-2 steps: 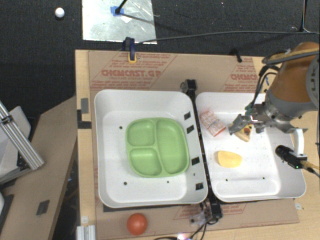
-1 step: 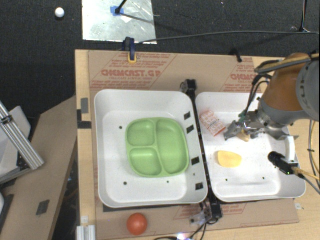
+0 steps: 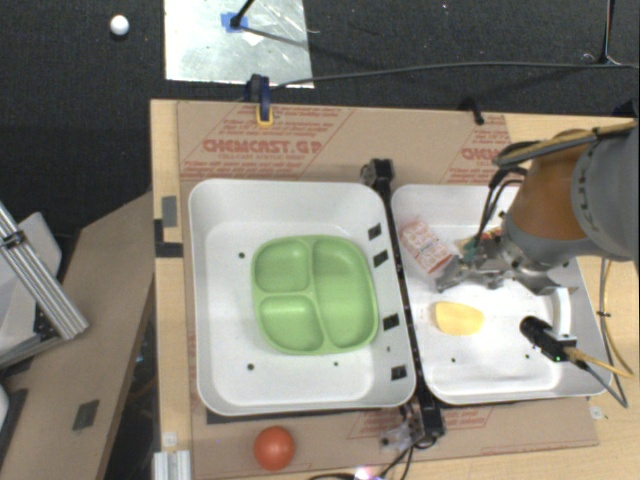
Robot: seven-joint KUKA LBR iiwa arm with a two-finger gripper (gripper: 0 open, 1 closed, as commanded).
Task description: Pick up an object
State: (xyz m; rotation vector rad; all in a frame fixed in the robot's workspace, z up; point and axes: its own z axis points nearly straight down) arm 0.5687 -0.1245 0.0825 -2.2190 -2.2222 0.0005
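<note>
Gripper (image 3: 468,270): low over right bin (image 3: 480,376), mid-floor toward far wall. Cannot tell whether apart or together. Nothing seen held.
Target (judged): yellow piece (image 3: 458,318), closest item to gripper, just on its near side. Contact cannot be told.
Location: right bin floor, about centre, somewhat nearer left wall than right.
Long axis: left wall to right wall, roughly parallel to near edge. Lying flat, with no distinct pointed end.
Handling (judged): probably light, rounded and smooth, possibly soft. Liable to slip or squash under hard closure.
Hold point (judged): across short width at mid-length, from above.
Other item: packet (image 3: 425,246), toward far-left corner of right bin. Thin and crinkly, so a poorer candidate.
Left bin (image 3: 225,218): green tray (image 3: 313,293) at centre.
Outside bins: orange ball (image 3: 273,448), beyond near edge of left bin.
</note>
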